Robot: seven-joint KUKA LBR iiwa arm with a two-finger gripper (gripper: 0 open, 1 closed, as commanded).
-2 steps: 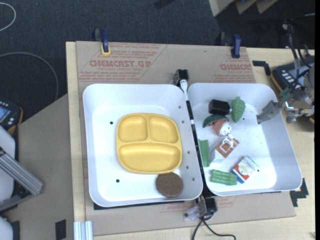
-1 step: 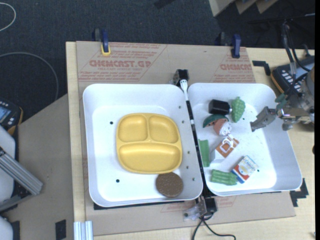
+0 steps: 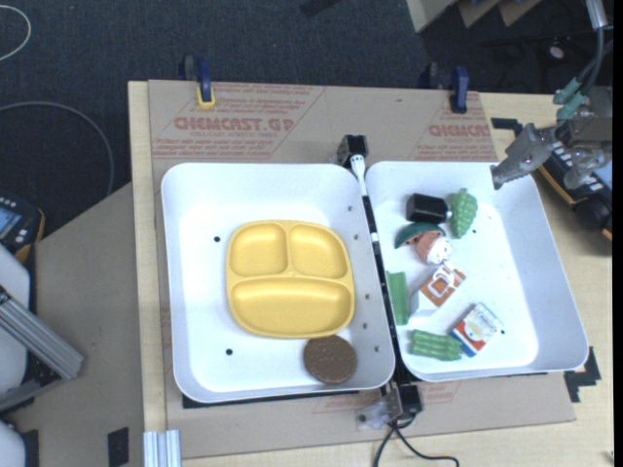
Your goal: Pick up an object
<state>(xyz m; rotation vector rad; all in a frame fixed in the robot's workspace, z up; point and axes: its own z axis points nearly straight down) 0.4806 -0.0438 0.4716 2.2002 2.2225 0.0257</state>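
The gripper (image 3: pixel 508 168) hangs at the far right corner of the right bin (image 3: pixel 545 261), just over its rim, with nothing between its fingers; from here I cannot tell whether they are spread or closed. The arm behind it is mostly off to the right, a tangle of grey metal and cable. In the right bin lie the small things: a black block (image 3: pixel 426 206) near the far end, a green leafy piece (image 3: pixel 461 212) just beside it on the right, and below them a small figure (image 3: pixel 430 243) in orange, white and green. Nearer sits an orange-and-white packet (image 3: pixel 443 286), then a green stick (image 3: pixel 397 297) close to the bin's left wall. At the near end a green pod (image 3: pixel 434 345) lies touching a red, white and blue packet (image 3: pixel 475 328). All of these are well apart from the gripper. The left bin (image 3: pixel 195 261) holds a yellow divided plate (image 3: pixel 289 278) in its middle, and a brown round cookie (image 3: pixel 330 359) rests just beside the plate's near right corner. Both bins sit on a brown board (image 3: pixel 292 115) held down by two blue clamps (image 3: pixel 202 76) at the far edge.
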